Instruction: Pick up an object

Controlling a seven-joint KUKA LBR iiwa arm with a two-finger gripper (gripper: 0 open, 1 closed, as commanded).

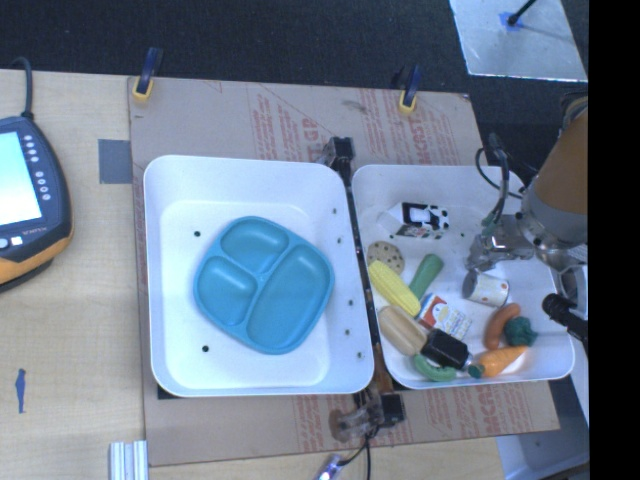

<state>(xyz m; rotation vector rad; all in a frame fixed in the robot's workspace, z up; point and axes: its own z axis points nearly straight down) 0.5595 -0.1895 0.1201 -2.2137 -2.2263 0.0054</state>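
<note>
The claw (pixel 487 251) hangs over the right part of the right bin (pixel 455 177), its metal fingers pointing down toward a small white cup (pixel 489 289) lying on its side just below them. Whether the fingers are spread or pressed together cannot be told from this angle, and nothing shows between them.

The rest of the toys lie left of and below the claw. A black-and-white cow figure (pixel 421 219) sits near the bin's upper middle. A round cookie (pixel 385 256), a yellow corn cob (pixel 393 287) and a green cucumber (pixel 426 273) cluster near the bin's left wall. Lower down are a tan bread roll (pixel 400 329), a small red-and-white carton (pixel 444 318), a black block (pixel 445 349) resting on a green piece, and two orange carrots (pixel 503 325) near the bottom right corner.

The left bin (pixel 170 183) holds a blue divided plate (pixel 263 284). A teach pendant (pixel 28 198) lies on the desk (pixel 70 368) at far left.
</note>
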